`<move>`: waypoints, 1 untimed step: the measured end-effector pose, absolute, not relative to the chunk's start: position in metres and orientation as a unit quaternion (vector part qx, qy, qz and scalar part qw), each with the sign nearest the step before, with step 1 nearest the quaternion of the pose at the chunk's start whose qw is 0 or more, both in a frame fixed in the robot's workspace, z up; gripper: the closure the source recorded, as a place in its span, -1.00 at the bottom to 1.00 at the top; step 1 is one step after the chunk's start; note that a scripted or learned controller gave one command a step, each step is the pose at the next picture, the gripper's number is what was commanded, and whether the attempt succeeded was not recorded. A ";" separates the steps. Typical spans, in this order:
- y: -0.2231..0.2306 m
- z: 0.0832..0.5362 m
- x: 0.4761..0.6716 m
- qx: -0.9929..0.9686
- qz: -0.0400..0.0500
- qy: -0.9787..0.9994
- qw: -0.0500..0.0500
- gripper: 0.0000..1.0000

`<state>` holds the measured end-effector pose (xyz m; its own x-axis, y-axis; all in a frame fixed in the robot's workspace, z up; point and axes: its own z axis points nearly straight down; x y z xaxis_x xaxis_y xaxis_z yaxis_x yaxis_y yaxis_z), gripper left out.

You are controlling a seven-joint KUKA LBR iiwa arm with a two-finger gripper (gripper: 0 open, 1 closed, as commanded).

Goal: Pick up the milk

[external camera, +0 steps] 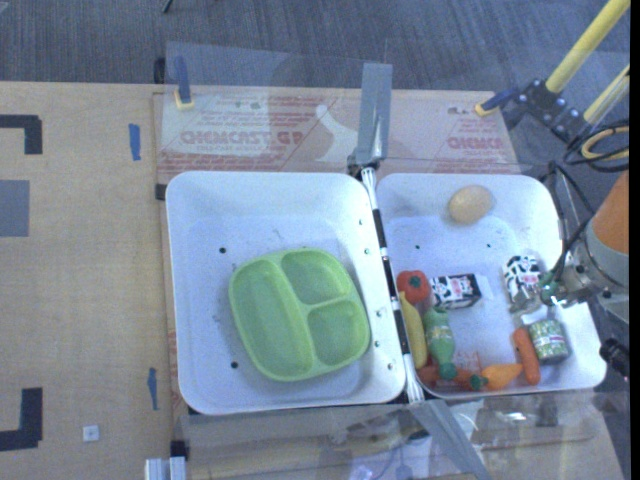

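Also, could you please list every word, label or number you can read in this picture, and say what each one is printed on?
Red lettering on the left board behind the bins: blurred and appears reversed, not readable.
Red lettering on the right board: too small and blurred.
Milk carton, black and white: print too small.
Second cow-patterned carton: no legible text.
Green can: label unreadable.

A robotics lab is indicated: two white bins (200, 298) are fixed side by side on a bench (70, 268) marked with tape, clear shields are clamped around them, toy food is laid out, and grey carpet (300, 18) is seen beyond.
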<state>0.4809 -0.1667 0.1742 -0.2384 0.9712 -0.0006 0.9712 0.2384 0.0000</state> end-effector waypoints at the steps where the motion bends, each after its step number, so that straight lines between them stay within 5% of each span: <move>1: -0.137 0.215 0.479 0.763 -0.001 0.646 0.000 1.00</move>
<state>0.4788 -0.1373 0.2153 0.1653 0.9862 -0.0009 0.9862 -0.1653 -0.0020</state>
